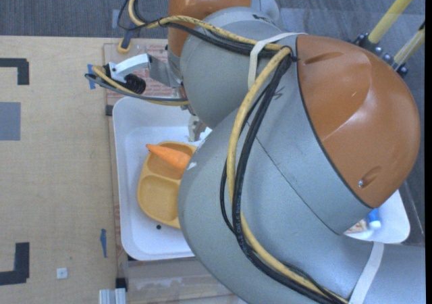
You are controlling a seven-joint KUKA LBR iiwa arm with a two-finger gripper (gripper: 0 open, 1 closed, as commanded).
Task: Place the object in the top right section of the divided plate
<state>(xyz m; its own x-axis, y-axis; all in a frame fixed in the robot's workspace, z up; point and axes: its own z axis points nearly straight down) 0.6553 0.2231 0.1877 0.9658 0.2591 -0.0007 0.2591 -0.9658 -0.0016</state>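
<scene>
The big grey robot arm (pixel 283 181) with glossy orange caps covers the picture from the centre out to 3 and 5 o'clock, yellow and black cables running along its body. Under it lies the pale wooden tabletop (pixel 54 161), which shows bare toward 9 o'clock and carries black corner marks.

On the tabletop sits a shallow white plastic bin (pixel 128 181), its left wall and lower corner visible at about 8 o'clock of the arm. A second white bin (pixel 398 225) peeks out at 4 o'clock, beneath the arm's orange elbow cap.

Inside the first bin rests a yellow-orange divided plastic plate (pixel 158 198), partly covered by the arm on its right side. An orange carrot-shaped object (pixel 170 155) lies across the plate's upper compartment, toward 12 o'clock of the plate, its tip pointing to 9 o'clock.

The tool (pixel 196 128) hangs just above the carrot, at about 1 o'clock from it and near it; whether they touch cannot be told. Whether the tool is apart or together cannot be told either, as the arm hides most of it.
</scene>
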